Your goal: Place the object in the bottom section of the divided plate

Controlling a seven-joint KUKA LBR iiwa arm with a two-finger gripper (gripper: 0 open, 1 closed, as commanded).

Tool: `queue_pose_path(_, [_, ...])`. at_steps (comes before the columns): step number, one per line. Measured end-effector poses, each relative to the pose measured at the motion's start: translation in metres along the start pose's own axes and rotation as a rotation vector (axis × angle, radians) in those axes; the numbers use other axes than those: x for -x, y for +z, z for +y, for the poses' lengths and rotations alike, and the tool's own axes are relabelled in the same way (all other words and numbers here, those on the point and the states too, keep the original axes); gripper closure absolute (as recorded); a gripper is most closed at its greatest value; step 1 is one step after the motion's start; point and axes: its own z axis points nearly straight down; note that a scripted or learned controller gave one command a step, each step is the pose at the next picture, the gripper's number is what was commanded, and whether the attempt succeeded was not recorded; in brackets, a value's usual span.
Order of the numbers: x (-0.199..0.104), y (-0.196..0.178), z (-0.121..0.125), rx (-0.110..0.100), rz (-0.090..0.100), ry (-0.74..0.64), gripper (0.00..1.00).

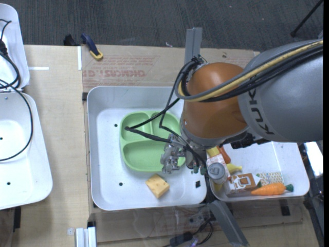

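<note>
A green divided plate (141,148) lies in the left white bin (103,153), its right part hidden under the arm. A yellow cheese wedge (158,186) rests on the bin floor just below the plate's lower rim, outside the plate. My gripper (171,161) hangs over the plate's lower right edge, above and slightly right of the cheese. Nothing shows between its fingers, and the cheese lies apart from them.
The right white bin (288,158) holds a carrot (268,190), a small carton (241,183), a bottle-like item (216,169) and other toy food. The arm's orange band (216,104) covers the bins' shared wall. Black cables trail over the plate.
</note>
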Motion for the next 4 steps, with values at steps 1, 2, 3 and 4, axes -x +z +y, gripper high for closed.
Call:
queue_pose_path(1, [0.001, 0.053, -0.001, 0.000, 0.002, -0.117, 1.00])
queue_pose_path(2, [0.004, 0.007, -0.034, 0.000, -0.002, 0.061, 1.00])
queue_pose_path(3, [0.004, 0.007, -0.034, 0.001, -0.002, 0.061, 0.00])
queue_pose_path(4, [0.011, -0.101, 0.034, 0.000, -0.002, -0.040, 0.00])
